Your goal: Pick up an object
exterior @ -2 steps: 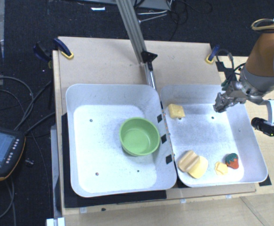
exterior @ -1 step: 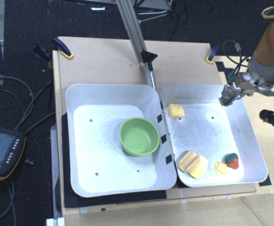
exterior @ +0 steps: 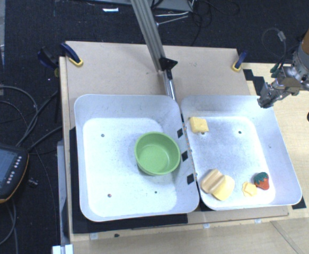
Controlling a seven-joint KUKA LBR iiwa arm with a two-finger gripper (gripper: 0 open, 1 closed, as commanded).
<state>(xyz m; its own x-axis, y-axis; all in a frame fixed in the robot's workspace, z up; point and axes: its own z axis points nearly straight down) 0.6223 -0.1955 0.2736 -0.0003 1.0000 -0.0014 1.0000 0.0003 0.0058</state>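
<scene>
Above right bin's [exterior: 281,142] rim; gripper [exterior: 265,100].

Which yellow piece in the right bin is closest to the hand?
The yellow block at the bin's far left corner, alone; the other yellow pieces lie along the near edge, farther from the hand.

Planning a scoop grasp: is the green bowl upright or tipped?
Upright: the green bowl shows its open mouth and inside facing up in the left bin.
</scene>
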